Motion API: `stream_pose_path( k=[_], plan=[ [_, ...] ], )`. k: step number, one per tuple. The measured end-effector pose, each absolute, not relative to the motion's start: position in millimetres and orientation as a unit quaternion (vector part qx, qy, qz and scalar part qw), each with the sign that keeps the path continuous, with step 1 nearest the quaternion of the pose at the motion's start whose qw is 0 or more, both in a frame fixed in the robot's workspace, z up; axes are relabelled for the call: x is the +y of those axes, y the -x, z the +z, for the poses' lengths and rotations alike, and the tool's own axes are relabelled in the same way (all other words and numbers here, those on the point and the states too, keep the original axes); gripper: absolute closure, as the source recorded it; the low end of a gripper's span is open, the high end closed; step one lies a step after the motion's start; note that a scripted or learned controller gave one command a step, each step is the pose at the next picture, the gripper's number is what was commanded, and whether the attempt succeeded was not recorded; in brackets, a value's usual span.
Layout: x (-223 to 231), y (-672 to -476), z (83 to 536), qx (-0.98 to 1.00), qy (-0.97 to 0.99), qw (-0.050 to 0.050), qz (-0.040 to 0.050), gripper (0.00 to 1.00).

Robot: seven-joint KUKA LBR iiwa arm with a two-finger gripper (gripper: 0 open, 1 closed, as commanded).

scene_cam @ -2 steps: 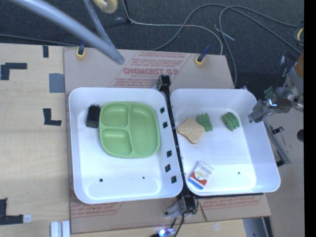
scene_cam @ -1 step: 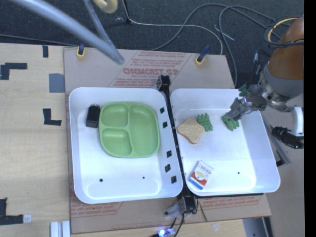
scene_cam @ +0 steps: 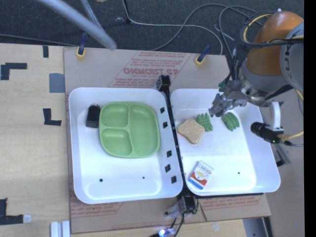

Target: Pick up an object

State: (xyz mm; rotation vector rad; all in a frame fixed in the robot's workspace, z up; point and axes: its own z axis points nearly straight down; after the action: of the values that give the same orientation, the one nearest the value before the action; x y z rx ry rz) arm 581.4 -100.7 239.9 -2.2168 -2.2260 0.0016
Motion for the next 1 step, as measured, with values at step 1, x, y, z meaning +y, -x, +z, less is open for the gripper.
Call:
stream_pose_path(
  k=[1],
  plan=[
    [-42.5, -599.7, 234.3, -0.709, 0.705, 0.000, 0.0004, 1.00]
  ],
)
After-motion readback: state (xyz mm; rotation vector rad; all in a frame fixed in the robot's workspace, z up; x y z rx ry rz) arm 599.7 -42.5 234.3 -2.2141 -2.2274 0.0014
